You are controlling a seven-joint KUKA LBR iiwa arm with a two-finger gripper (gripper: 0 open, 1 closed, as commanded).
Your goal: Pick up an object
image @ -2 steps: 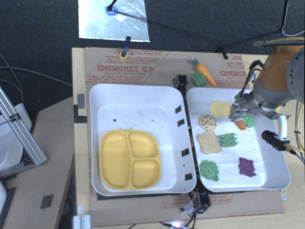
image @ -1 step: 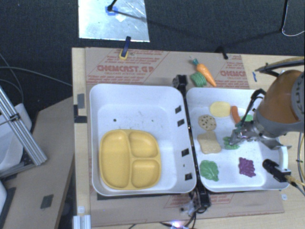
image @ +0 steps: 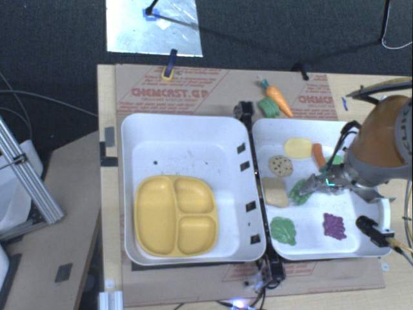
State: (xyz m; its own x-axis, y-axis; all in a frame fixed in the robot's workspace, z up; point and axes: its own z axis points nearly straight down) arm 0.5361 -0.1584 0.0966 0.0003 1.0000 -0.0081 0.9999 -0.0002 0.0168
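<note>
My gripper [image: 314, 184] reaches in from the right and sits low over the middle of the right bin [image: 308, 253]. Its tip touches or overlaps a dark green leafy piece [image: 299, 192]. Around it lie a yellow oval piece [image: 298, 148], a brown cookie [image: 280, 166], an orange-red sausage [image: 318, 154], a tan bread slice [image: 276, 192], a light green lettuce leaf [image: 283, 230] and a purple grape bunch [image: 333, 226]. I cannot make out whether the leafy piece is gripped.
The left bin [image: 187, 129] holds a yellow divided plate [image: 175, 214]. A toy carrot [image: 279, 98] with a green piece [image: 268, 108] lies on the cardboard behind the bins. The arm's grey and orange body [image: 386, 146] overhangs the right bin's right side.
</note>
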